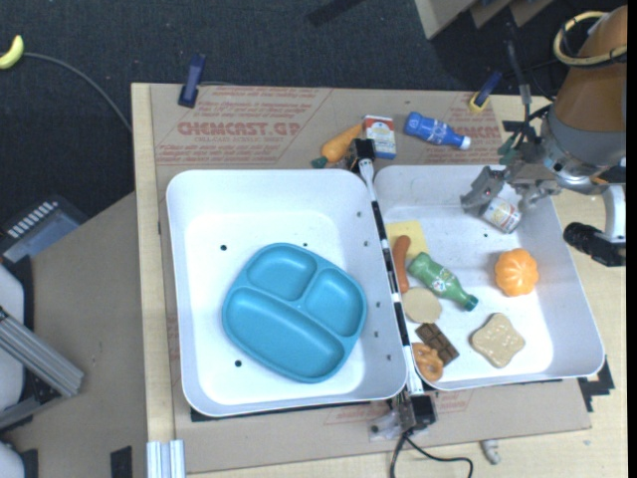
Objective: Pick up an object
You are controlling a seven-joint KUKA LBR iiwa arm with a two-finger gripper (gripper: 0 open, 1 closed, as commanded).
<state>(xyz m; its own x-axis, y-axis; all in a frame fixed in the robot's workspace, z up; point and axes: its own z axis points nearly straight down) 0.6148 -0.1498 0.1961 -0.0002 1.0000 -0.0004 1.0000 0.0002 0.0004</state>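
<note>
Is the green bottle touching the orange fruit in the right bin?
Apart. The camera view shows bare white bin floor between the green bottle and the orange fruit to its right.

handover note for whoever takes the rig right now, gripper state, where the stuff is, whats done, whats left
Gripper: down at the far end of the right bin, over a small can-like object. Whether it grips the object cannot be judged from this view.

Right bin: orange, green bottle, toast slice, hot dog, yellow slice, round cracker, chocolate piece.

Left bin: blue divided plate.

On the bench beyond the bins: blue bottle, small carton, carrot.

Done: arm positioned at the small object. Left: confirm a grasp and lift.
</note>
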